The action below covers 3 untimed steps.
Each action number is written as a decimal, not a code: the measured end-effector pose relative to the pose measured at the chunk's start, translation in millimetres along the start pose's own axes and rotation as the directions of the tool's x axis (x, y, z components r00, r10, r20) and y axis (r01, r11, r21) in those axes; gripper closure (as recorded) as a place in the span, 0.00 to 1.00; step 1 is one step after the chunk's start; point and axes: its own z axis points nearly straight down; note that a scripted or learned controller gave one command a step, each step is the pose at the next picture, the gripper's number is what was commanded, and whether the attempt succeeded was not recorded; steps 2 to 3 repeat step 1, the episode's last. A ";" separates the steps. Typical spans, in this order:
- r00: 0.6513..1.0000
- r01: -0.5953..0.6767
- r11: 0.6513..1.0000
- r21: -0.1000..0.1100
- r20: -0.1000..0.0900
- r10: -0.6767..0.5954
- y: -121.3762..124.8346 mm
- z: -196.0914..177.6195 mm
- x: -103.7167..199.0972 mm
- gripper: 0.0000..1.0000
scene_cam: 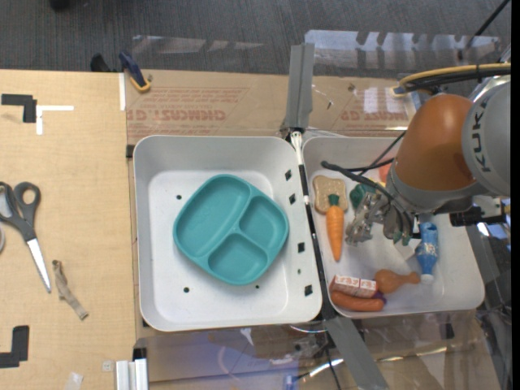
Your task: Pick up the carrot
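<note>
The carrot [334,232], orange with a green top, lies lengthwise near the left wall of the right bin [455,297]. My gripper [366,222] hangs low over that bin, just to the right of the carrot and close beside it. Nothing is visibly held by it. The grey arm with its orange band [435,149] comes in from the right and covers the bin's back right part.
In the right bin lie a toast slice [329,191], a green item [357,193], a blue bottle [426,250], a drumstick [396,280], a small box [354,283] and a sausage [357,302]. The left bin [154,299] holds a teal divided plate [231,230]. Scissors [26,226] lie at far left.
</note>
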 end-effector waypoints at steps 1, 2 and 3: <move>0.983 -0.183 0.983 0.001 -0.004 0.183 63.8 -90.4 62.2 1.00; 0.983 -0.183 0.983 0.001 -0.004 0.183 63.8 -90.4 62.2 1.00; 0.983 -0.183 0.983 0.001 -0.004 0.183 63.8 -90.4 62.2 1.00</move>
